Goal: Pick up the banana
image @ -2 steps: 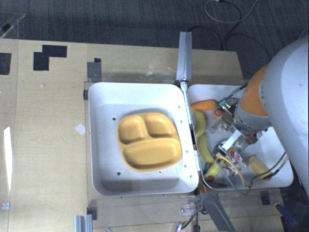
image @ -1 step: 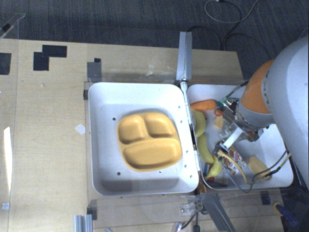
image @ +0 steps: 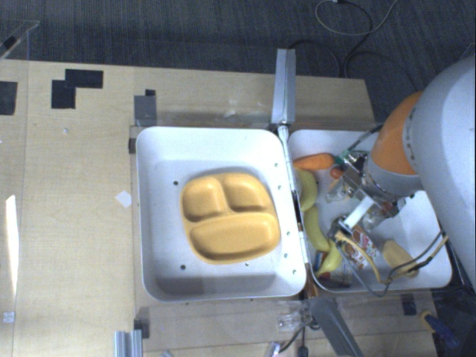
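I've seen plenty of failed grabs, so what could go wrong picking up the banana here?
1. The banana lies tight against the right bin's left wall, so the pincer may scrape that wall.
2. The carrot and other clutter crowd it, so the wrong item may be caught.

Single fixed overhead camera, looking down at a slant on the bench.

The camera sits high above the wooden bench [image: 74, 222], far enough to take in both white bins whole: the left bin [image: 152, 214] lies near frame centre, the right bin [image: 431, 274] toward the right side. The bench's far edge runs across the upper part of the frame, with dark carpet [image: 186, 13] and a loose cable [image: 349, 13] beyond it; the near edge is cut by the bottom of the frame. The grey arm [image: 450, 147] enters from the right, bulking large because it stands closer to the lens.
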{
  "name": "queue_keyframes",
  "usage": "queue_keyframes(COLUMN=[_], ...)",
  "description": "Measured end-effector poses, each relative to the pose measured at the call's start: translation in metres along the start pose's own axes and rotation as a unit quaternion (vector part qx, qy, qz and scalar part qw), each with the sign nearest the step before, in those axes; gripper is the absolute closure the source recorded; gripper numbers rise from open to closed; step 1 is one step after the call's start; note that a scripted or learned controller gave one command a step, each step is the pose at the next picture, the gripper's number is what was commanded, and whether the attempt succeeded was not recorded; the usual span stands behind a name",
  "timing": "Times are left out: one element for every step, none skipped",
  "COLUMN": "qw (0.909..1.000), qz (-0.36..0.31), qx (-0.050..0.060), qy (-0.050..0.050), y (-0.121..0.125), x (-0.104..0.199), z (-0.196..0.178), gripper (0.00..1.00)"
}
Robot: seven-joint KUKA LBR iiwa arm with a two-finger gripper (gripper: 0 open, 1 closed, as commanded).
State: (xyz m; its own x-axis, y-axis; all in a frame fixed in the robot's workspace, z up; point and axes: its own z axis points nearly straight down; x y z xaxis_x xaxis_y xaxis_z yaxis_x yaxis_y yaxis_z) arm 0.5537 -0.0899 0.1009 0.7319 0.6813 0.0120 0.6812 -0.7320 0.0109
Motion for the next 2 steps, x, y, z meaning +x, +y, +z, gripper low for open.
queue_keyframes(qw=[0.9984,0.9995], qz=[0.056,0.032], qx=[0.005,0.004], qy=[-0.006,-0.005], y=[-0.010,0.033], x=[-0.045,-0.035], z=[-0.011,-0.095], gripper=[0.00,0.00])
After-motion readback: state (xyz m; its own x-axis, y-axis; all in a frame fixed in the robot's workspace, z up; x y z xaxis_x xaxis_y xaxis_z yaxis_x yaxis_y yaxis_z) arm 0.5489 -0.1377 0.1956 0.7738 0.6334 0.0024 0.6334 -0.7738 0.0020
